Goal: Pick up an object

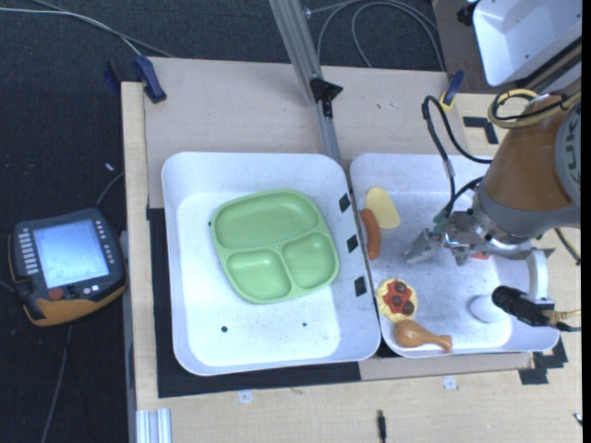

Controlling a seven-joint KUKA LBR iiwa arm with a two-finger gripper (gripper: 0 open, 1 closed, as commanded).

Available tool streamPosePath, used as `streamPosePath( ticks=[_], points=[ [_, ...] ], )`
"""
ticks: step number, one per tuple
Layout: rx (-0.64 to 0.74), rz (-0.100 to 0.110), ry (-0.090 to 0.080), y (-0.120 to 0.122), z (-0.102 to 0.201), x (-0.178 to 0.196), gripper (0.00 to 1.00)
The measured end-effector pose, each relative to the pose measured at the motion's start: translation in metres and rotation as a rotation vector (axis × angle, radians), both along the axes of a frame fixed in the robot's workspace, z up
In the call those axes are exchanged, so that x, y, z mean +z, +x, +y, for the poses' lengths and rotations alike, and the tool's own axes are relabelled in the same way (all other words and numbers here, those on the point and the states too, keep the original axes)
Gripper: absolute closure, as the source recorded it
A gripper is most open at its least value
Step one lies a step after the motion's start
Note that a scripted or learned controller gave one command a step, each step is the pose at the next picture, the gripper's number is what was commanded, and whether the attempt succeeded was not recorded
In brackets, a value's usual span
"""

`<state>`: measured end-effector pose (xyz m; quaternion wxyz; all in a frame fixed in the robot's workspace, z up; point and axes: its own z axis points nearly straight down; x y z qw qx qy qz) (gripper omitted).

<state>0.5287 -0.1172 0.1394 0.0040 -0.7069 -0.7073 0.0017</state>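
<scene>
Objects for picking sat in the right bin (443, 169): sausage (371, 233), yellow chip (382, 208), pizza slice (398, 297), drumstick (422, 337), white piece (482, 308). Claw (434, 245) hung low mid-bin, fingers spread, nothing between them. Green tray (274, 245) lay in the left bin (185, 275). Judged: no grasp yet, whole pick left.

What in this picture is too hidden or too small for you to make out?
- Gripper: its fingers are small and blurred, so open or shut is unclear.
- Right bin: the arm covers its right part.
- White object near the bin's front: too pale against the bin to identify.
- Handheld screen left of the bench: its display is washed out.
</scene>
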Motion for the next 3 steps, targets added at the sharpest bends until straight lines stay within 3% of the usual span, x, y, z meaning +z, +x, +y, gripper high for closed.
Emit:
streamPosePath(
  ticks=[1,2,3],
  points=[
    [-0.001,-0.004,-0.001,0.000,0.001,-0.052,0.00],
    [-0.001,-0.009,-0.001,0.001,0.001,-0.039,1.00],
    [0.001,-0.015,-0.004,-0.004,0.002,0.023,1.00]
  ],
)
